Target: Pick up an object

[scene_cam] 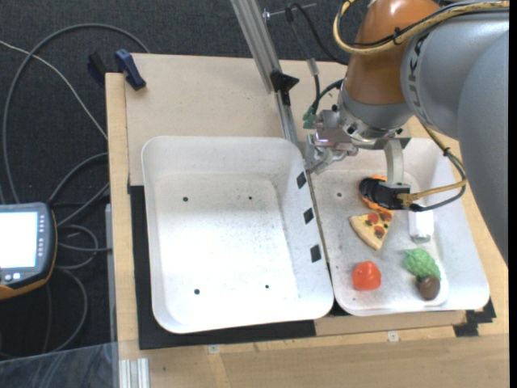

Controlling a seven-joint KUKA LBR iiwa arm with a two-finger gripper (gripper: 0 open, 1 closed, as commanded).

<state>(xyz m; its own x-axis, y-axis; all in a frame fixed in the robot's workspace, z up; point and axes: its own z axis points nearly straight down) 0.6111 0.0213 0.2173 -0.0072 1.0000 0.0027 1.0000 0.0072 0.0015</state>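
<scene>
Pizza slice (toy, triangular) lies flat, red-topped, yellow-crusted.

Even, fairly bright light falls from above — shadows stay soft and short. The left bin glares white, nearly washing out along its rim. Focus is slightly soft throughout, with grain over the dark floor.

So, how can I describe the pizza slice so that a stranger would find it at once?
Look in the right white bin, the one under the grey and orange arm. The pizza slice lies near its middle, above the red tomato and left of the green broccoli. It alone is a flat yellow triangle with red spots.
</scene>
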